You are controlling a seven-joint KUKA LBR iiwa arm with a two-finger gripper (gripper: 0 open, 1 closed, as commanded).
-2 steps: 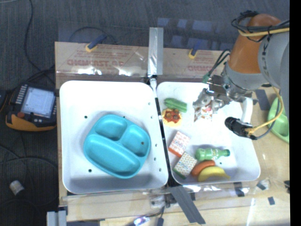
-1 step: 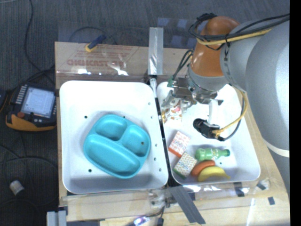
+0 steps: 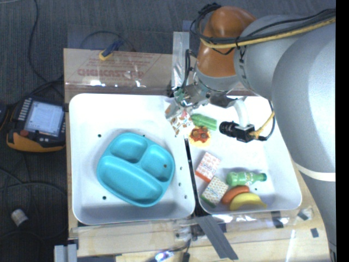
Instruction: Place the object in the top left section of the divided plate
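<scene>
Pincer (image 3: 180,103) hung at the far end of the right bin (image 3: 283,162), just beside the wall it shares with the left bin (image 3: 82,162), below the arm's orange band (image 3: 221,37). Its tips pointed down over a small patterned packet (image 3: 179,119), and metal and packet blurred together there, so I could not tell how wide it stood or whether it had hold of anything.

Taking the blue divided plate (image 3: 136,168) as the landmark: it lay near the middle of the left bin, turned at a slant, and nothing lay in any of its three sections. The patterned packet lay up and to the right of the plate, across the bin wall. A green cylinder (image 3: 204,120) and an orange, flower-like toy (image 3: 199,136) lay farther right of the plate, near the packet. Right of the plate's near edge sat a red-and-white carton (image 3: 208,166), a patterned box (image 3: 215,190), a green bottle (image 3: 246,178), and an orange piece (image 3: 236,192) touching a yellow banana (image 3: 246,201). A black camera (image 3: 234,129) stuck out from the arm, above the bottle.
</scene>
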